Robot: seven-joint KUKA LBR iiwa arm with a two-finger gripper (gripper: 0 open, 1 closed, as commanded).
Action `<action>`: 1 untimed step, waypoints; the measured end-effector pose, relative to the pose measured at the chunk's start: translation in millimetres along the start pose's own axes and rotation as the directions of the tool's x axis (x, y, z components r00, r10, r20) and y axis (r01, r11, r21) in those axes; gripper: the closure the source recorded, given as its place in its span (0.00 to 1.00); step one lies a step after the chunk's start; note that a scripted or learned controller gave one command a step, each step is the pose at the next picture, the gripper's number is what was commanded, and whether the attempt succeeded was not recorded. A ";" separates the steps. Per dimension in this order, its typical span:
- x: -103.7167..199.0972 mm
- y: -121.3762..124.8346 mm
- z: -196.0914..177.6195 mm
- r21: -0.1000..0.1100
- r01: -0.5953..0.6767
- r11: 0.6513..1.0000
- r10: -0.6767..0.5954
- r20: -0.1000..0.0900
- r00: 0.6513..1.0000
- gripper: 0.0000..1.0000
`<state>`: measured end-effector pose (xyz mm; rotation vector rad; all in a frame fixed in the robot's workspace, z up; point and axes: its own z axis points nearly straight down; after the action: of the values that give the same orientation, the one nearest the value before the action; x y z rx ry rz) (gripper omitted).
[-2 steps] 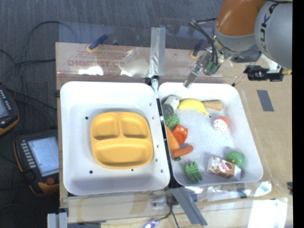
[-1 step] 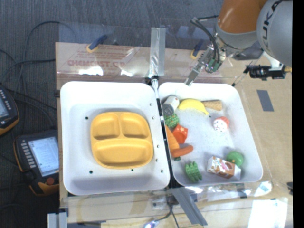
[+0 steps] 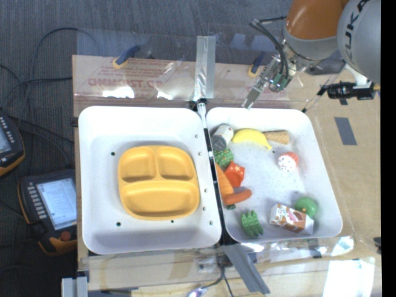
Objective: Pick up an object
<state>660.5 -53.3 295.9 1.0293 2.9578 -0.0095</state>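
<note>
The right bin (image 3: 322,166) holds several small toy foods: a yellow banana (image 3: 250,137), a tan bread slice (image 3: 277,137), a white-and-red ball (image 3: 286,161), a red pepper (image 3: 236,174), a red sausage (image 3: 237,196), a small printed carton (image 3: 289,217) and a green ball (image 3: 307,206). My gripper (image 3: 250,99) hangs above the bench just beyond the right bin's far rim, slanting down and to the left, well above the toys. It holds nothing that I can see.
In the left bin (image 3: 99,135) lies a yellow divided plate (image 3: 158,181). A grey-and-white toy (image 3: 220,133), a leafy green piece (image 3: 224,157) and an orange carrot (image 3: 221,179) crowd the right bin's left wall. A green toy (image 3: 250,223) sits near its front.
</note>
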 end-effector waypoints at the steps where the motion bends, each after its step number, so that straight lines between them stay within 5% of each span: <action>1: -0.8 0.3 -9.7 0.001 0.000 1.000 0.000 0.004 1.000 1.00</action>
<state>661.3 -53.5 305.6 1.0274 2.9545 -0.0132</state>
